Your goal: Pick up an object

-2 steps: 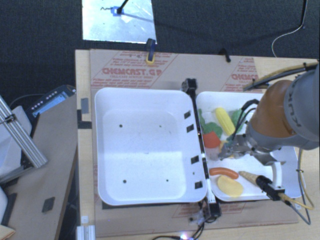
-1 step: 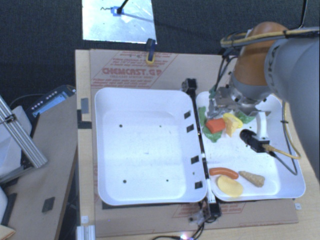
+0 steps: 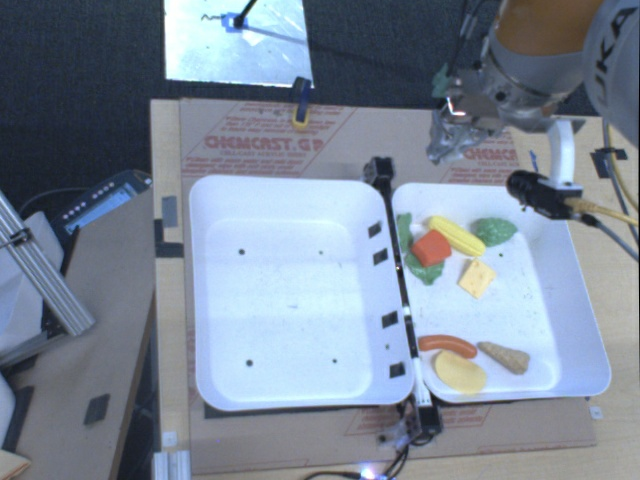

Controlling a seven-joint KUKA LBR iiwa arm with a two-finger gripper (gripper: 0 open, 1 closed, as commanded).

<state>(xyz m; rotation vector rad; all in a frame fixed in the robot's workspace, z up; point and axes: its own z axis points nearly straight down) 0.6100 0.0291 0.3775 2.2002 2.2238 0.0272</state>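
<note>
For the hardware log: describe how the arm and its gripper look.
The arm is grey, rounded, with an orange band above the wrist. Thin dark cables run beside the band. The gripper is dull grey metal, and a small light glows above it.

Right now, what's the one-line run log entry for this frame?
phase: approach | gripper: above back edge of right bin, nothing held | objects: all in right bin | left bin: no objects

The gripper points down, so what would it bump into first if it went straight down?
Probably the far rim of the right bin or the cardboard beside it; the gripper hangs above that edge, but depth is unclear.
</note>
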